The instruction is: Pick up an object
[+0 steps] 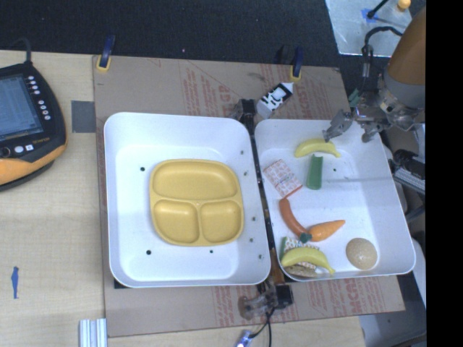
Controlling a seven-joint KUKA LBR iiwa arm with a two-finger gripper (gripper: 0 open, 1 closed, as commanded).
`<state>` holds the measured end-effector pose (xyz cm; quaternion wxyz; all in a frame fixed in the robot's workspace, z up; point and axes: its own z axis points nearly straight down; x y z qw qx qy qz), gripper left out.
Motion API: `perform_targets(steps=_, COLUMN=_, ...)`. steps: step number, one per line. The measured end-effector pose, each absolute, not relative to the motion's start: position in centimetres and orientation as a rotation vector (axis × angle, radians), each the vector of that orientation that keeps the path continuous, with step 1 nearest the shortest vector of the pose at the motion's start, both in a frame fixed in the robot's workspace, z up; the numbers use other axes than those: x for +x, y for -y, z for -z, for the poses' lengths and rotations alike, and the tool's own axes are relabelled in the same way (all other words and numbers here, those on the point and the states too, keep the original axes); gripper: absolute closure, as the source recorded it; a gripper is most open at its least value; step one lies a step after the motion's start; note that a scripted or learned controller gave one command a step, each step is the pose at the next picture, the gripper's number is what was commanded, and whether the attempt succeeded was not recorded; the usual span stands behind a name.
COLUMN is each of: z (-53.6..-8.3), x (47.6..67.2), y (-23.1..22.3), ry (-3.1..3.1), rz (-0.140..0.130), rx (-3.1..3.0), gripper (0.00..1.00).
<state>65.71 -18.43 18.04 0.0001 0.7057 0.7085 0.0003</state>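
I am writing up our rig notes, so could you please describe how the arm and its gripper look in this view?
The arm shows a broad orange section above a grey metal wrist. Dark cables loop beside it. The gripper is small, grey metal, with thin fingers.

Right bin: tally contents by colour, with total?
Yellow: 2, banana and banana
Green: 1, stick
Orange: 2, sausage and carrot
Beige: 1, round item
Pink-white: 1, packet
Total: 7
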Motion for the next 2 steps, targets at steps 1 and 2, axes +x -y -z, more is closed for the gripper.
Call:
perform_targets(steps=1, z=-13.1, x=65.6, y=14.9, ry=-2.230, rz=0.006, rx=2.218, gripper=0.00)
perform_targets(steps=2, z=-9.1, x=64.0, y=14.3, ry=-2.228, rz=0.008, rx=2.220, gripper=0.00)
